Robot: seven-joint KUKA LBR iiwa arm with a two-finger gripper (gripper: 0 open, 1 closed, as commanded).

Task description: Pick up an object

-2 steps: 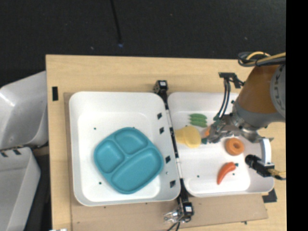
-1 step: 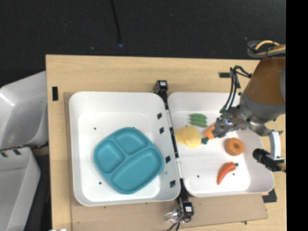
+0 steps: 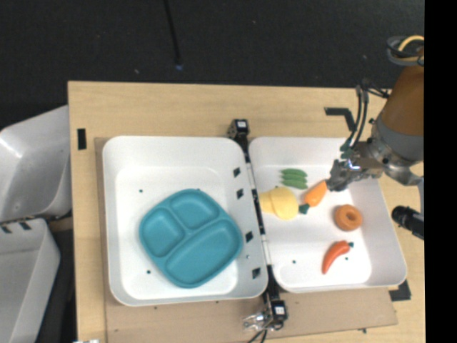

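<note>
The right bin (image 3: pixel 371 274) holds several toy foods. A small orange carrot (image 3: pixel 315 192) lies tilted near the bin's middle, its green tip pointing down-left toward a yellow fruit (image 3: pixel 280 203). My gripper (image 3: pixel 338 178) hangs over the bin's upper right, its tip right at the carrot's upper end. Whether it touches or grips the carrot is too small to make out. A green pod (image 3: pixel 293 176) lies just left of the gripper. An orange ring-shaped piece (image 3: pixel 348 217) and a red-orange chili (image 3: pixel 335 256) lie below it.
The left bin (image 3: pixel 118 191) holds a blue divided plate (image 3: pixel 189 237). A black-clipped divider (image 3: pixel 251 199) joins the two bins. The grey arm with its orange band (image 3: pixel 407 106) comes in over the right bin's far corner. Wooden bench (image 3: pixel 178 109) surrounds both bins.
</note>
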